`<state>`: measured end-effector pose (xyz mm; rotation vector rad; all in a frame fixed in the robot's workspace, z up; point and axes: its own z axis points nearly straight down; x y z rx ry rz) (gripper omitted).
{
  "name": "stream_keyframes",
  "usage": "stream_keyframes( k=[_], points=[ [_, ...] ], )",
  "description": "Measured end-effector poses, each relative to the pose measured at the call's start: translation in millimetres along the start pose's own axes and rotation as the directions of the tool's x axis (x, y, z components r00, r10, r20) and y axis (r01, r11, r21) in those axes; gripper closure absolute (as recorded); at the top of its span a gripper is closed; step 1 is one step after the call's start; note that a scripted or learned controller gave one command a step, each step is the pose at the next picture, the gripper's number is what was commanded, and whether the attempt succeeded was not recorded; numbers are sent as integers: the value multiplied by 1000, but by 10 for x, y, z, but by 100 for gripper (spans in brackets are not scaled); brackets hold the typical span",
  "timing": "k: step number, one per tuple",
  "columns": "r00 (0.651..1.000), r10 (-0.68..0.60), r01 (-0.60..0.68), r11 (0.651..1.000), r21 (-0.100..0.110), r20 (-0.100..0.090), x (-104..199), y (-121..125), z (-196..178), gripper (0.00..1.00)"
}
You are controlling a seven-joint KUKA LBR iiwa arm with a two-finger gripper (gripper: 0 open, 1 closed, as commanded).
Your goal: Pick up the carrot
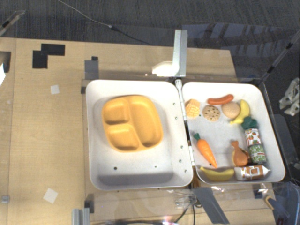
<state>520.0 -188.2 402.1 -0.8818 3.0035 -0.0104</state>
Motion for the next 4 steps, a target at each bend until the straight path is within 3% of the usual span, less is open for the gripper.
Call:
stream_keyframes(
  k=[1, 2, 3, 4],
  points=[
    [928, -371, 371, 928, -7, -1, 215, -70, 921, 100],
    [786, -619, 619, 786, -5, 0, 369, 29, 1157, 100],
    [518, -856, 856, 518, -3, 2, 352, 22, 966, 100],
    [545, -839, 839, 544, -13, 9, 106, 478, 2051, 100]
  ],
)
